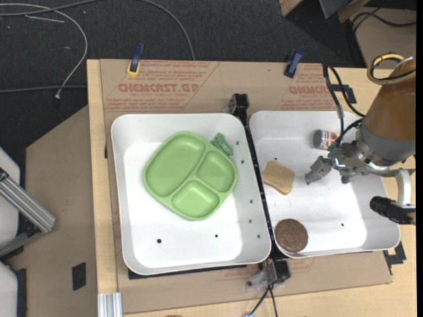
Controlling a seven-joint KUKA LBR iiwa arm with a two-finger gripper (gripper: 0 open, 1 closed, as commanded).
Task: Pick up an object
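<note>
Your claw hangs over the right bin, near its middle and a little toward the far side, at the end of the grey arm with the orange band that comes in from the right. You can see one grey finger pointing to the left and down, but the other parts are mixed with the wrist and the cables, so I cannot tell if the claw is spread or pressed together, and nothing is seen between its fingers. Left of the claw, apart from it, you see a tan piece that looks like a slice of bread, lying flat on the bin floor close to the wall between the two bins. Near the front edge of the same bin lies a round brown disc, like a cookie, well apart from the claw. Just behind the claw, toward the far wall, a small grey and red thing lies on its side; it is too small for me to name it. In the left bin you have a green plate with three compartments, turned at a slant, and a small dark green thing touches its far right edge. Both bins stand on a cardboard sheet that is held by two blue clamps at the far side.
</note>
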